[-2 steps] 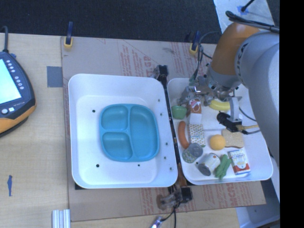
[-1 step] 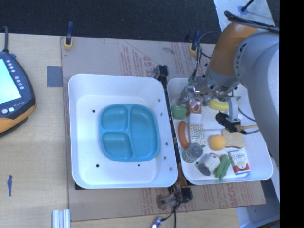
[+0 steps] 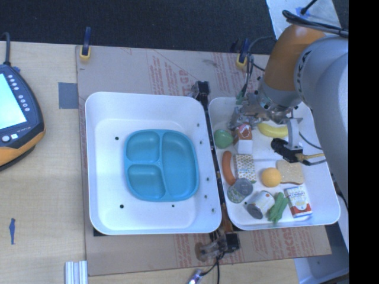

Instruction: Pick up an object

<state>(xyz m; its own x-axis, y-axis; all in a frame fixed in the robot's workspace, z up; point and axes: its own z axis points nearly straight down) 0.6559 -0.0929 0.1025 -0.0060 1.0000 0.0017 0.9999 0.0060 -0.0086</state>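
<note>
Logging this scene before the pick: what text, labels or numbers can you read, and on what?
None can be read.
Cardboard sheet under the bins: red printed lettering, too blurred to read.
Small carton with red on it, in the right bin: label too small to read.
Handheld pendant at the left edge: screen and buttons show no legible characters.

No readable text. Red print on cardboard sheet [image 3: 177, 70] under the bins is too blurred; carton [image 3: 298, 201] label also illegible.
</note>
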